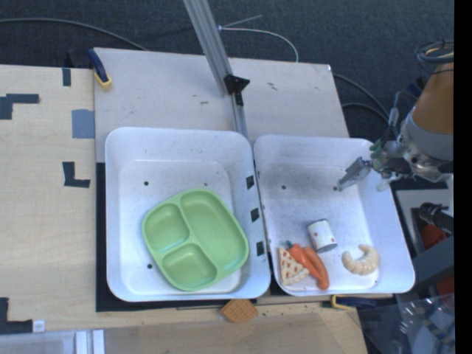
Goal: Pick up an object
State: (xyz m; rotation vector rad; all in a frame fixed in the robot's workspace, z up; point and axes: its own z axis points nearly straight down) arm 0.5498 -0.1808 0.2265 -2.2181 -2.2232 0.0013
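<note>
Jaws' state unclear from above; gripper (348, 179) hung at 1 o'clock of right bin (387, 220), nothing seen held. Small cylinder (321, 235), carrot (313, 265), waffle wedge (290, 266), shrimp (361, 259) clustered at 6 o'clock. Approach step, judged; next: descend toward 6 o'clock.

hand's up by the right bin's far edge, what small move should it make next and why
Probably a short move toward the near side of the right bin, stopping above the small white can. The hand sits over bare bin floor with nothing between its fingers, while the can, carrot, waffle slice and shrimp all lie clustered near the front edge.
</note>
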